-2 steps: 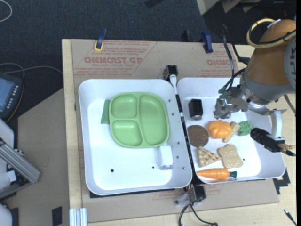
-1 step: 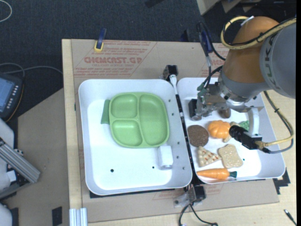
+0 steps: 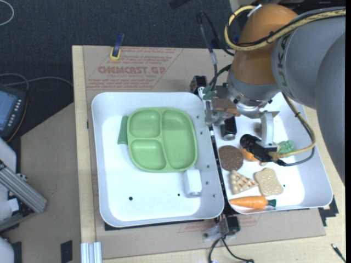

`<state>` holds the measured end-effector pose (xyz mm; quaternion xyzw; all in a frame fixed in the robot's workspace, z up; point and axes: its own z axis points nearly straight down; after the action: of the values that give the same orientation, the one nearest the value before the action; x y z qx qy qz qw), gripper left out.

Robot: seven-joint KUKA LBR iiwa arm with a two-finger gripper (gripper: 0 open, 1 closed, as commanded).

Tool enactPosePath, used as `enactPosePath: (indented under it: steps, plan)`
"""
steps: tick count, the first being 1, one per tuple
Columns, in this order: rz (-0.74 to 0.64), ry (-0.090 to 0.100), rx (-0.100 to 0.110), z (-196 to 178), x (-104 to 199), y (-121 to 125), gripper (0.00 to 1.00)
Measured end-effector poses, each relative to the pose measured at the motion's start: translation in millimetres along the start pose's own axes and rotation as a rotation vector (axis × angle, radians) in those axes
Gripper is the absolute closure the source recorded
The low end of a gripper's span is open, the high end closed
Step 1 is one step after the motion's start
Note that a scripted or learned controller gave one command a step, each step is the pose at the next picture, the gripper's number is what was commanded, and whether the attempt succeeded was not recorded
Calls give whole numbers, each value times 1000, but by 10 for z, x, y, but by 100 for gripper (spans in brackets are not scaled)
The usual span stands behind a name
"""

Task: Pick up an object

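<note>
Two white bins (image 3: 104, 147) are flanking your gripper (image 3: 227, 126); its state I cannot tell. You're eyeing a light, stiff toy carrot (image 3: 249, 203): grip mid-body.

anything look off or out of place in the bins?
Nothing looks spilled or broken. The green tray sits askew in the left bin, with a small pale cup on its side just below it. The toy food, like the carrot, is crowded into the right bin.
</note>
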<state>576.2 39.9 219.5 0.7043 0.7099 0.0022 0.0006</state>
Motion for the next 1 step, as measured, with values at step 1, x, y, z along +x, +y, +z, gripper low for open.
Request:
enactPosePath:
  steps: [1]
  plan:
    - [4, -2, 0, -135, 305, 165, 100]
